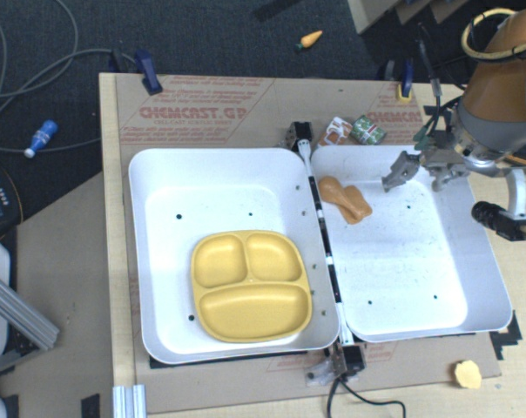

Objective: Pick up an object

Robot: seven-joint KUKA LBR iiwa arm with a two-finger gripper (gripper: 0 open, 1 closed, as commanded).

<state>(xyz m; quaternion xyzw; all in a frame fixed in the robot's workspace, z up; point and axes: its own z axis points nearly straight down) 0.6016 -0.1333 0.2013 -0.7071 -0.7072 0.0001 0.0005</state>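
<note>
Hovering over the right bin's [455,312] far edge, pincer [401,174] partly blurred, finger state unclear, tan object [346,198] near far-left corner, arm cropped.

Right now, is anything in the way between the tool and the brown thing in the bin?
No. In the camera view, just bare white bin floor lies between the tool and the brown thing.

Dark carpet floor [202,24] around a cardboard-topped bench [237,103] printed with red lettering; grey cables [37,50] trail across the carpet, with a blue-and-white bottle [41,138] and a small orange piece [310,38] lying loose
</note>
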